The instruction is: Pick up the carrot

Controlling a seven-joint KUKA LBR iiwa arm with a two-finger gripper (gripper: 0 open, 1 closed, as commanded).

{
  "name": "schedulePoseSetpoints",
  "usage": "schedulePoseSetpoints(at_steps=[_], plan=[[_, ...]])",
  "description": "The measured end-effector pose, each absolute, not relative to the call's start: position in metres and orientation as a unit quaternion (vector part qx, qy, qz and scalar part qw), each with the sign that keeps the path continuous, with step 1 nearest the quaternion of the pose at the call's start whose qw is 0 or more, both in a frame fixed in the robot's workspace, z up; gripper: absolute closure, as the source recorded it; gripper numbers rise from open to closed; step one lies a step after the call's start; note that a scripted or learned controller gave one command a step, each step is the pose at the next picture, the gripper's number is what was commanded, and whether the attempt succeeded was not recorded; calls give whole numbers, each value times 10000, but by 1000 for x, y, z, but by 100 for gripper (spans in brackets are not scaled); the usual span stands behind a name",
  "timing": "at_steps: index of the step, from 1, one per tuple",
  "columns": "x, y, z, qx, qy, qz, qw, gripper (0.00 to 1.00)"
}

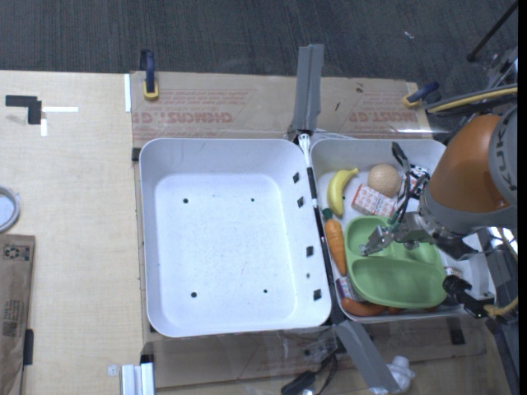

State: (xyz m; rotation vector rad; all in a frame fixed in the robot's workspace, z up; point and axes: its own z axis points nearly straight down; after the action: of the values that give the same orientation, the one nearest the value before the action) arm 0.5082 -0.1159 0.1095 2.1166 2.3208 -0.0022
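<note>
While the pale wooden surface (pixel 74 303) is carrying two shallow white plastic bins side by side, the left bin (pixel 165 163) is sitting with its bare floor showing and the right bin (pixel 323 156) is holding all the items. The grey arm with its orange band (pixel 465 175) is reaching in from the right and hanging over the right bin. Beneath it, a green plastic tray-like dish (pixel 399 278) is taking up much of the bin's floor. A curved yellow banana (pixel 339 189) is lying near the bin's far left corner, with a round tan ball-like item (pixel 383 178) and a small red-and-white packet (pixel 369 200) just beside it.

The long orange carrot (pixel 333 247) is lying lengthwise against the bin's left wall, touching the left rim of the green dish, just below the banana. The gripper (pixel 380 241) is hovering over the dish, near the carrot but to its right. Its metal fingers appear to be standing slightly apart, with nothing between them.

Judging by this, the task is standing at the approach stage: the carrot is resting untouched, so aligning, closing and lifting are all remaining
</note>
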Motion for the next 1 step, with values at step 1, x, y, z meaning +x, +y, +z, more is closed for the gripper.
schedulePoseSetpoints(at_steps=[1], plan=[[555,-104,93,6421,7666,-23,29,0]])
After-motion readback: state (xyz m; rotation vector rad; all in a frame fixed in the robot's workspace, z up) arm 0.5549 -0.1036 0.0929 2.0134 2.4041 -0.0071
